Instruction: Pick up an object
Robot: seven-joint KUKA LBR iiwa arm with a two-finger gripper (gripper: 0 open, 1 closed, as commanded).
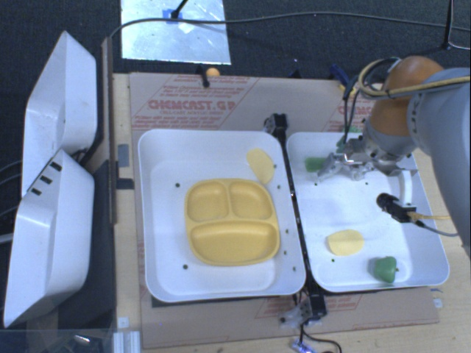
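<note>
Arm (434,116): a grey arm with an orange band is reaching in from the right and is hanging over the far part of the right bin.

Gripper (329,168): it is sitting low in the right bin (434,271), close to that bin's far-left corner, pointing toward the divider between the two bins.

Fingers: the metal fingertips are blurring together against the white floor, so I cannot tell whether they are apart or together.

Green piece at the tips (315,164): a small green object is lying right at the fingertips, on their far-left side; whether it is sitting between them or just beside them cannot be told.

Yellow disc (345,242): a flat pale yellow round is lying on the right bin's floor, well nearer the camera than the fingers.

Green lump (383,268): a rounded green object is resting near the right bin's near-right corner, well apart from the fingers, just beyond the yellow disc.

Black cable end (394,207): a dark plug-like part is hanging over the right bin, to the near-right of the fingers.

Left bin (162,271): it is lying across the divider from the fingers.

Yellow tray (232,221): a three-compartment yellow tray is sitting in the middle of the left bin.

Yellow oval (260,165): a flat pale yellow piece is leaning at the left bin's far-right side, just across the divider from the fingers.
</note>
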